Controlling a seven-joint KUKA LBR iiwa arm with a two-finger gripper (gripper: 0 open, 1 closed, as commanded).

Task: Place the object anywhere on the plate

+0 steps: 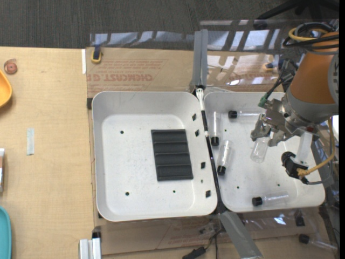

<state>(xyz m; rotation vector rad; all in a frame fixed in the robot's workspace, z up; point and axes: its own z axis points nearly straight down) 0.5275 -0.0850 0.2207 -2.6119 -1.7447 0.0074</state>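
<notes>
Pincer: over the right-hand shallow white bin, toward its upper right part, on the grey arm with the orange band entering from the right. Grip state: cannot tell, wide or narrow not readable from this angle.

Short clear plastic tube: directly below the pincer, upper end meeting it, lower end pointing down-left. Held or merely lying beneath: cannot tell. Well apart from the plate, in the other bin.

Black ribbed rectangular plate: flat in the middle of the left-hand shallow white bin, long side running up and down the view, nothing on it.

Other clear tubes with black caps, all loose on the right bin floor:
- one near the top, lying crosswise, cap at its left end;
- one along the left wall, lengthwise, cap at the lower end;
- one just right of that and lower, slightly tilted, cap at the lower end;
- one near the bottom edge, crosswise, cap at its left end.

Black and yellow cable loop: hanging from the wrist, right of the pincer.

Both bins side by side, touching along the middle, on brown cardboard. Pale wooden table to the left; orange curved item and teal item at its left edge, both cut off.
</notes>
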